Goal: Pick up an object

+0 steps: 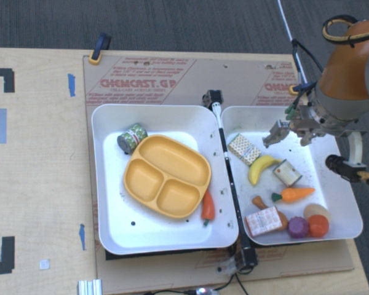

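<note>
My gripper (290,136) hangs open over the back of the right bin (352,196), with nothing between its fingers. Just below it in that bin lie a patterned box (244,148), a yellow banana (261,168) and a small grey-and-white block (288,174). Nearer the front lie an orange carrot (293,195), a red-and-white carton (263,221), a purple piece (298,227), a red tomato (318,226) and a beige round piece (315,211).
The left bin (101,165) holds a yellow divided plate (167,176), a green can (132,138) at its back left and a red-orange pepper (208,206) by the wall between the bins. A black clamp (213,97) sits at the back of that wall.
</note>
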Controlling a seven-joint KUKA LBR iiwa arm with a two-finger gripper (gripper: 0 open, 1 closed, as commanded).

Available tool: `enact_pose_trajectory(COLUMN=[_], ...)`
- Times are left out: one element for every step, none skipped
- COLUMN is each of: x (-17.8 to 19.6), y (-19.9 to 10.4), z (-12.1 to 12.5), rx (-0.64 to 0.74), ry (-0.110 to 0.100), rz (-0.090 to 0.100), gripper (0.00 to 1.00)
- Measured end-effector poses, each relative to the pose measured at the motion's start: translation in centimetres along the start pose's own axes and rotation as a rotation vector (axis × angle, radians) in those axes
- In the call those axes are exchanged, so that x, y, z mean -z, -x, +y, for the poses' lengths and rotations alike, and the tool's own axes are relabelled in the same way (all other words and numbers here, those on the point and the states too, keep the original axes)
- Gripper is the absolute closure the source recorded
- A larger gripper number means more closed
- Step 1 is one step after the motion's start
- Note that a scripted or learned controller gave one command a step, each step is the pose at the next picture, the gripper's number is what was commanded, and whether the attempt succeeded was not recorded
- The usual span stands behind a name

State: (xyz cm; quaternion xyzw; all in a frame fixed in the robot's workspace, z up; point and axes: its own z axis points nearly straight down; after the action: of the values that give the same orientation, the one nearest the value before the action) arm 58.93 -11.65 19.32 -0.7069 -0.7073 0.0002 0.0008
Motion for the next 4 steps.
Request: enact_pose_trajectory(x=[-9.5, -10.8, -10.8, -10.7], y=[-1.0, -2.3, -2.2, -0.6], z=[1.6, -3.3, -2.9, -10.3], rx=[-0.001, -0.001, -0.001, -0.002], ry=[0.01, 0.004, 0.003, 0.003], rz=[-0.001, -0.001, -0.001, -0.002], gripper=[0.0, 0.0, 0.0, 0.0])
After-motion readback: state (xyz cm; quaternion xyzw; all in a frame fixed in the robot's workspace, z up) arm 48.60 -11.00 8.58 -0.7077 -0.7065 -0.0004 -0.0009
